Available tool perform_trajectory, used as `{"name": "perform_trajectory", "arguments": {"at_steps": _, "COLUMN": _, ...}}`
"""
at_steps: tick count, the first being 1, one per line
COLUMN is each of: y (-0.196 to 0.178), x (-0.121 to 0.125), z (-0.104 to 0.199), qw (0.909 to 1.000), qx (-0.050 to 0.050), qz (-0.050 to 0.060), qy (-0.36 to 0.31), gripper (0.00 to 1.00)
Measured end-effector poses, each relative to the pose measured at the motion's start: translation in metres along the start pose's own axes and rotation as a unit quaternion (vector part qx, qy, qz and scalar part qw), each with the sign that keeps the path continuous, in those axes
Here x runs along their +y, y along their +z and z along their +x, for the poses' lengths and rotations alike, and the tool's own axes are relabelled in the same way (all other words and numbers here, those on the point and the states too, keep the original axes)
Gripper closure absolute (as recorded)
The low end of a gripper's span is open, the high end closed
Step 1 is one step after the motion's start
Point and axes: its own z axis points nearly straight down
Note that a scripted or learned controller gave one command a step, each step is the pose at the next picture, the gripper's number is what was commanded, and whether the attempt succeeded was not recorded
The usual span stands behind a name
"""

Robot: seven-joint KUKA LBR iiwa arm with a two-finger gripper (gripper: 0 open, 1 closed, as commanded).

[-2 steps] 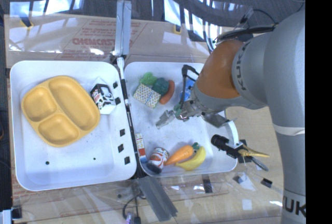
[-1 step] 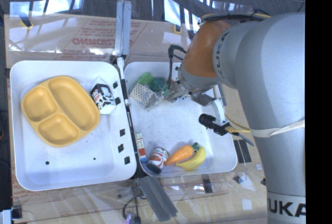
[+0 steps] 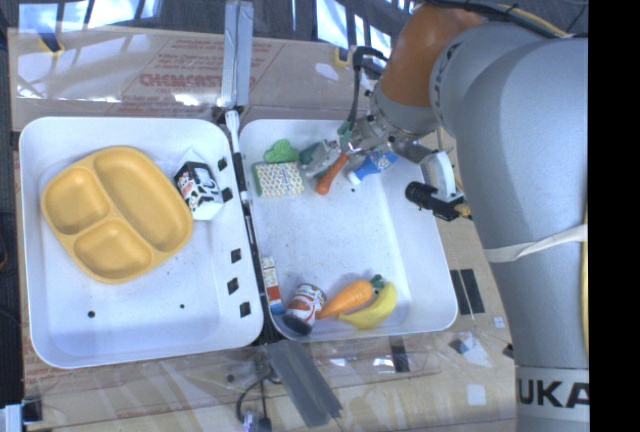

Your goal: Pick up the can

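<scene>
The fingers [image 3: 352, 148] hang over the far edge of the right bin [image 3: 420, 265], low among a small heap of things, and I cannot tell if they are apart or together because the wrist and the clutter cover them. Just beside them lies an orange carrot-like piece [image 3: 331, 174], tilted, with a blue packet [image 3: 380, 161] on the side of the arm and a green toy [image 3: 281, 152] and a dotted block [image 3: 279, 180] toward the bin's left wall. These things are crowded at the far edge, so the fingers are probably busy there and not with the task's thing. The can [image 3: 306, 302] lies on its side at the near edge of the same bin, close to its near left corner, touching or almost touching a second carrot [image 3: 347, 298] and a banana [image 3: 376, 306]. It is well apart from the fingers. In the left bin [image 3: 60, 320] a yellow divided plate [image 3: 115, 212] rests, with a small black and white packet [image 3: 200, 188] near the wall between the bins. In my judgement the arm must cross to the near edge, and the round can may roll.
</scene>
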Motion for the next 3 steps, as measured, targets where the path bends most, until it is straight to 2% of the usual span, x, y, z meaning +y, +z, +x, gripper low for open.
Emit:
{"name": "perform_trajectory", "arguments": {"at_steps": 1, "y": 0.017, "x": -0.030, "z": 0.010, "qw": 0.9998, "qx": 0.000, "qz": 0.001, "qy": 0.021, "gripper": 0.00}}
{"name": "perform_trajectory", "arguments": {"at_steps": 2, "y": -0.046, "x": 0.000, "z": -0.004, "qw": 0.9942, "qx": -0.001, "qz": -0.002, "qy": -0.107, "gripper": 0.00}}
{"name": "perform_trajectory", "arguments": {"at_steps": 3, "y": -0.001, "x": -0.006, "z": -0.024, "qw": 0.9931, "qx": 0.000, "qz": 0.000, "qy": -0.117, "gripper": 0.00}}
